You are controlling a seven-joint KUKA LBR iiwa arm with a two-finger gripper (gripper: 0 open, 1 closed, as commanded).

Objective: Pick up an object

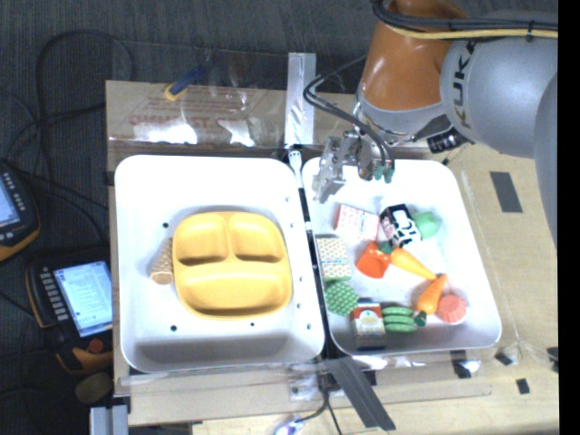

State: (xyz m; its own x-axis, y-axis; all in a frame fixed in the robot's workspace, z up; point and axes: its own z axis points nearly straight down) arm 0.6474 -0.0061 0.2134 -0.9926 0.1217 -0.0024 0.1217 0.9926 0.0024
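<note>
where the right bin (pixel 471 243) lies nearest, small plastic toy foods (pixel 399 279) are heaped: a ridged green piece, orange carrot shapes, a checked box. a smooth yellow compartment tray (pixel 232 263) is seen in the left bin (pixel 136 243). farther back, the gripper (pixel 337 172) hangs at the right bin's rim; whether its fingers are apart cannot be told.
</note>
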